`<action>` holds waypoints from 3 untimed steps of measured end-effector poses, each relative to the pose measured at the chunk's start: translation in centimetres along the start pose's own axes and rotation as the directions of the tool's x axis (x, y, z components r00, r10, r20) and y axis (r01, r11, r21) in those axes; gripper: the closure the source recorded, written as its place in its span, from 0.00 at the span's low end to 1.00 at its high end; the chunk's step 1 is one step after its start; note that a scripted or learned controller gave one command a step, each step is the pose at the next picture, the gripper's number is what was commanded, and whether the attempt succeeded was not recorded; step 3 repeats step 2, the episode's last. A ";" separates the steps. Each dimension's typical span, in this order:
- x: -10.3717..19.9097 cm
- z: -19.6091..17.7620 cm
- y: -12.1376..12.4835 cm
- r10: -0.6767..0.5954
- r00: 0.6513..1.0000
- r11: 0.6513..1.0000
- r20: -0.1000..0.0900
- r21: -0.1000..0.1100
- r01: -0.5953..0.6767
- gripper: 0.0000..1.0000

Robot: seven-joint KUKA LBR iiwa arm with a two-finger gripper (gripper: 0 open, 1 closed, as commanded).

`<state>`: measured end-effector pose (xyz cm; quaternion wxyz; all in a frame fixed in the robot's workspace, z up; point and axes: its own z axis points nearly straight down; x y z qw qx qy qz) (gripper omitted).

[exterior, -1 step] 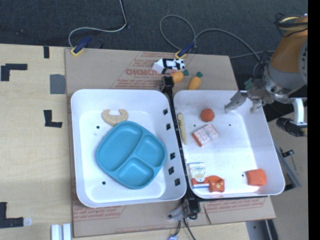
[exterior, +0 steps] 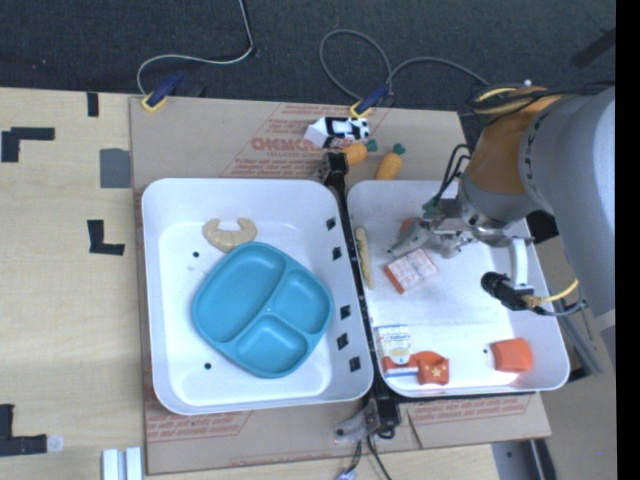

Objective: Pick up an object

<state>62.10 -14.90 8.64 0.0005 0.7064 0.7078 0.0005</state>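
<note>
Gripper point(exterior: 428, 230): low in the right bin point(exterior: 540, 368), upper half; finger state cannot be told. Just beside it, one red-and-white packet point(exterior: 411, 270). Along the bin's left wall, one tan stick point(exterior: 363, 256). Near edge: one small white carton point(exterior: 394, 344), one red toy point(exterior: 432, 368), one orange block point(exterior: 511, 355). Left bin point(exterior: 160, 268): one blue divided plate point(exterior: 262, 309), one tan crescent piece point(exterior: 230, 233) touching the plate's far rim.

Red print on the far cardboard point(exterior: 285, 140) is too blurred to read; the packet point(exterior: 410, 269) labels are illegible too.
</note>
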 end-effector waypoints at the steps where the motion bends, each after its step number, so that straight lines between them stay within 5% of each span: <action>1: 4.3 0.1 4.3 0.000 1.000 1.000 0.002 -0.001 0.000 0.00; 2: 4.3 -0.9 4.4 -0.001 1.000 1.000 0.003 -0.001 0.001 1.00; 3: 4.3 -0.9 4.4 -0.001 1.000 1.000 0.003 -0.001 0.001 1.00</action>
